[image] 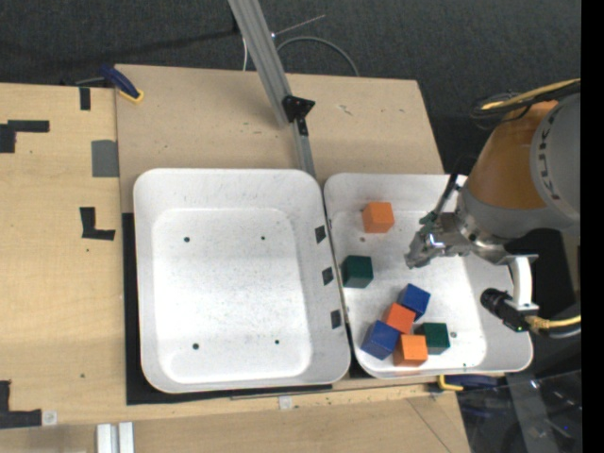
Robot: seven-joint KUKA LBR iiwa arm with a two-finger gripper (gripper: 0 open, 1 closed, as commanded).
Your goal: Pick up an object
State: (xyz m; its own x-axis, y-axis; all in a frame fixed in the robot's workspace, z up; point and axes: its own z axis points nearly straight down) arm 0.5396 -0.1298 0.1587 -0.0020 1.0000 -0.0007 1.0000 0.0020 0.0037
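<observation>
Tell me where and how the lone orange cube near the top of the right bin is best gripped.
Probably from straight above, the claw closing on two opposite side faces of the orange cube. It sits flat and apart from the other blocks, with bare right bin floor on every side, so either pair of faces looks reachable.

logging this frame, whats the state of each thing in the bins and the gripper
gripper: above the right bin, holding nothing visible
orange cube: alone, near the bin's back
green cube: alone, by the left wall
five-cube cluster: two blue, two orange, one green, bunched at the front
right bin: holds all cubes
left bin: on the bench
</observation>
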